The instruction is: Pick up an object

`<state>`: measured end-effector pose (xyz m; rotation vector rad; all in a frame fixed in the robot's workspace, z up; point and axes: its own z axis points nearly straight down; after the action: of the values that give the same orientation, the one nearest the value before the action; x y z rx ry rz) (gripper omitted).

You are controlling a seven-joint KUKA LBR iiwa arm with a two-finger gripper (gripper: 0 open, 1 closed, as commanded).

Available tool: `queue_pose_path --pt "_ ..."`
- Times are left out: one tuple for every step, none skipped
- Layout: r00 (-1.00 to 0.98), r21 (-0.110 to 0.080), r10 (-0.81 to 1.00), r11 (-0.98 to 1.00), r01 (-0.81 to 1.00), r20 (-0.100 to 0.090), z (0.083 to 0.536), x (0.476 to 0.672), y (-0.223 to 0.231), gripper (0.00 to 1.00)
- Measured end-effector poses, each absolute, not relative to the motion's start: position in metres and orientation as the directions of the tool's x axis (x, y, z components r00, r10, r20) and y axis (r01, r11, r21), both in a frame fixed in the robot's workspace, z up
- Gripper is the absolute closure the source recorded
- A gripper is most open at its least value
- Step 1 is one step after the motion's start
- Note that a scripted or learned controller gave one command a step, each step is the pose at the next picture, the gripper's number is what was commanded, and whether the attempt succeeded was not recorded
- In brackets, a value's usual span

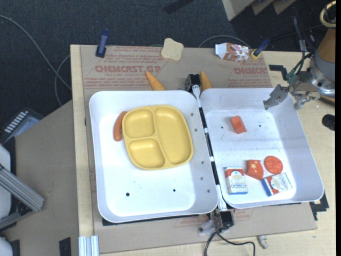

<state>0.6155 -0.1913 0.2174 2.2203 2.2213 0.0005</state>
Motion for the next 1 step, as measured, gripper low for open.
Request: queue_pose_path --pt "-0.002 -0.005 1.0 0.002 1.0 0.003 0.0951 0.626 -0.1134 0.0"
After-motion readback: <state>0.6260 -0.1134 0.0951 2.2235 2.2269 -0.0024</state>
